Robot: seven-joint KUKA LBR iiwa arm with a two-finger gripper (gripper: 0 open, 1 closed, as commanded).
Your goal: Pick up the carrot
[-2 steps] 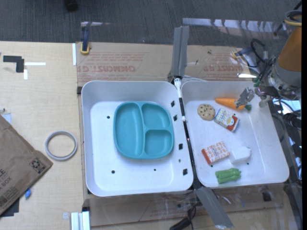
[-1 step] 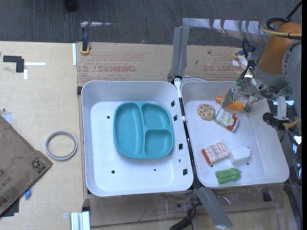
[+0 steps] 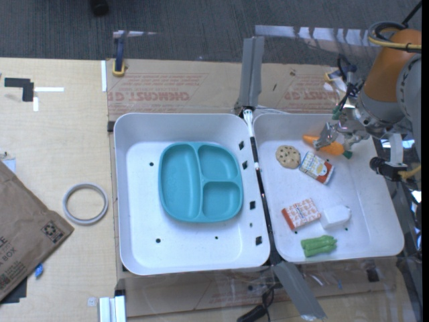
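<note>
1. Gripper (image 3: 331, 138): we log it low in the right bin (image 3: 375, 247), at the far side, directly over the carrot (image 3: 322, 145). How far its fingers stand apart we cannot tell.
2. Carrot: orange, lying near the bin's far wall, partly covered by the gripper; we cannot confirm a grasp.
3. Near it we count a cookie (image 3: 288, 155) and a small packet (image 3: 317, 167).
4. Left bin (image 3: 134, 180): we list a teal divided plate (image 3: 200, 181).
</note>
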